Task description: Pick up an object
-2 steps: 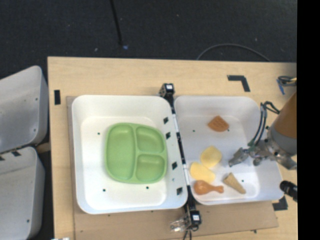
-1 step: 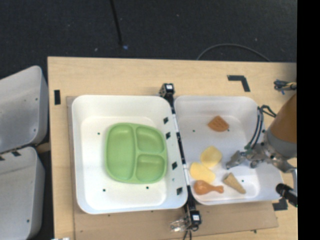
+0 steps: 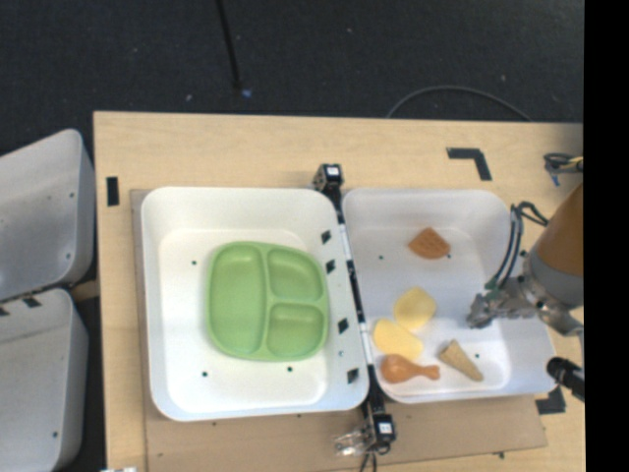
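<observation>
The right bin (image 3: 393, 216) holds several small food-like pieces. An orange-brown piece (image 3: 428, 243) lies toward the back. Near the middle sit two yellow pieces (image 3: 414, 308) (image 3: 396, 338). An orange drumstick-shaped piece (image 3: 408, 369) and a tan cone (image 3: 460, 358) lie along the front. My gripper (image 3: 482, 313) comes in from the right and hangs low over the right side of this bin, just right of the upper yellow piece and above the cone. I see nothing between its fingers.
The left bin (image 3: 167, 382) holds a green divided plate (image 3: 267, 300). The arm's orange band (image 3: 566, 234) stands at the right edge. Cables loop beside the wrist. A grey divider with black clips (image 3: 344, 283) separates the bins.
</observation>
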Motion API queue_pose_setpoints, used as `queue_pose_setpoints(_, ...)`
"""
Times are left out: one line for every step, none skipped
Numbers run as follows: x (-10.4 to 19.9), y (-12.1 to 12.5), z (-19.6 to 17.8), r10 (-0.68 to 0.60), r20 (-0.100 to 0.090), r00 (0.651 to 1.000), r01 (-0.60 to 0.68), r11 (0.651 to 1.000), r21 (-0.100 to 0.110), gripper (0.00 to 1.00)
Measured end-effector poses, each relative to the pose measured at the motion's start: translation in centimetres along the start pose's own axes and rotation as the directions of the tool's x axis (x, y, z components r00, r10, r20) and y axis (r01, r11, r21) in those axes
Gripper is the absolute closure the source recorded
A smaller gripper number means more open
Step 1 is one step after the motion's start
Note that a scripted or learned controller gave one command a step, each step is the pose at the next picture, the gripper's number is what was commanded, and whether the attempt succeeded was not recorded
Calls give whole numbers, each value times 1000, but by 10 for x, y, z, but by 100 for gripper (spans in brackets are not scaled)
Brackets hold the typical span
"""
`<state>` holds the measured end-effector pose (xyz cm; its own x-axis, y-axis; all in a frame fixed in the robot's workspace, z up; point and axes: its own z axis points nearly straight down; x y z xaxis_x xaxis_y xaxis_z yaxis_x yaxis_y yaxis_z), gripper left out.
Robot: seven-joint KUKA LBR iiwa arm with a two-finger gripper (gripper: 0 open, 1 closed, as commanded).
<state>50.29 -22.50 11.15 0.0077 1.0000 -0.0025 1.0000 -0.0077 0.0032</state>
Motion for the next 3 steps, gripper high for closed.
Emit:
queue_pose_setpoints(-3,2,-65,-11,1,1000,11,1000,-4,100)
queue_pose_setpoints(-1,11,-126,-11,2,1000,11,1000,-6,100)
queue_pose_setpoints(-2,12,-148,-12,0,1000,12,1000,-1,100)
